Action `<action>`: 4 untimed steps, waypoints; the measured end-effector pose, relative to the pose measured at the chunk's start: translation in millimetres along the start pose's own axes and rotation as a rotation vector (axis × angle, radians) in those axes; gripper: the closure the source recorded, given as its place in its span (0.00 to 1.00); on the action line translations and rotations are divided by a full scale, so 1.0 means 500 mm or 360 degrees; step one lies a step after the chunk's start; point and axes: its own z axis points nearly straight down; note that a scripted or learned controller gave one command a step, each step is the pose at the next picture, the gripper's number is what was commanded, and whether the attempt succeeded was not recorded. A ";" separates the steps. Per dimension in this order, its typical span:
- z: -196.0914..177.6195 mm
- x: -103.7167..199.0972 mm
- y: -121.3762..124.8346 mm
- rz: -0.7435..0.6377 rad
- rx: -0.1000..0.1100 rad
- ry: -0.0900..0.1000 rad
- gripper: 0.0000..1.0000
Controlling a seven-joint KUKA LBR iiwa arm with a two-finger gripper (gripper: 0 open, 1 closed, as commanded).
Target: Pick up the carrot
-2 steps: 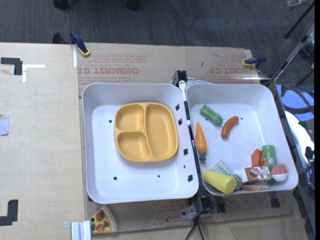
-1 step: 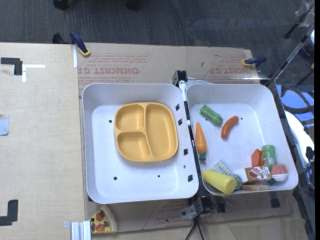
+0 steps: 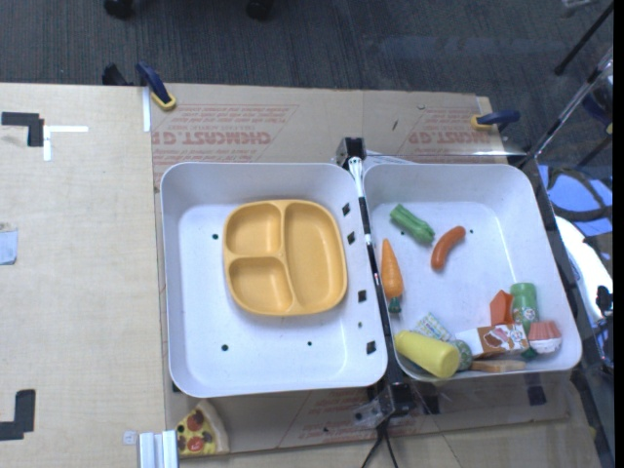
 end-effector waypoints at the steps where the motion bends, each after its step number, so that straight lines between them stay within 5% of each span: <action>1: 0.015 -0.009 0.013 -0.0109 0.0001 0.0003 0.00; 2: 0.001 -0.006 0.012 -0.0116 0.0001 -0.0002 1.00; 3: 0.001 -0.006 0.012 -0.0116 0.0002 -0.0002 0.00; 4: -0.012 -0.003 0.012 -0.0122 0.0001 -0.0008 1.00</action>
